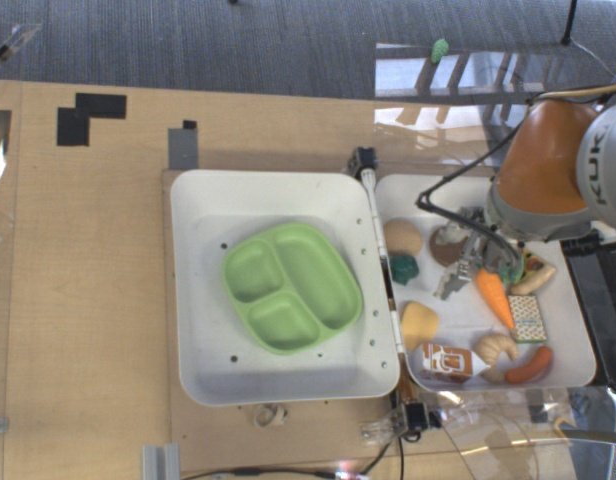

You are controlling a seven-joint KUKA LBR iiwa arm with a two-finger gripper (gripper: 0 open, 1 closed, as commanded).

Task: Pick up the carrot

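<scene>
So, camera view: my gripper (466, 268) hangs over the right bin (578, 363), fingers slightly apart, nothing between them. Carrot (495, 298) lies just right of the fingertips, slanting toward the near side, beside a checkered packet (528, 318). Sausage (529, 367) and croissant (496, 347) lie nearer. Left bin (193, 298) holds a green divided plate (291, 286).
</scene>
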